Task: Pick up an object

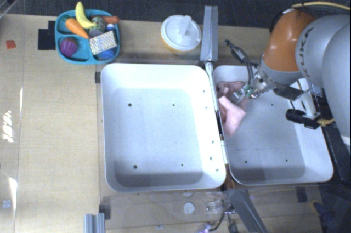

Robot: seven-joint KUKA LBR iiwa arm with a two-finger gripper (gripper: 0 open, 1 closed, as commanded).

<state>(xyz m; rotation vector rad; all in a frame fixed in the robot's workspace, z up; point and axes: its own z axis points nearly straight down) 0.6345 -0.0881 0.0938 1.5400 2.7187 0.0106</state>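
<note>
Right bin (307,166): pink cloth (231,111), crumpled, against the left wall near the far corner. Hand (245,92): low over the cloth's far end, at or just beside it; whether its fingers are spread or pressed together, cannot tell. Left bin (159,171): white, shallow. Surface (49,133): blue compartment tray (86,37) of toy food; white lidded container (181,33).
</note>
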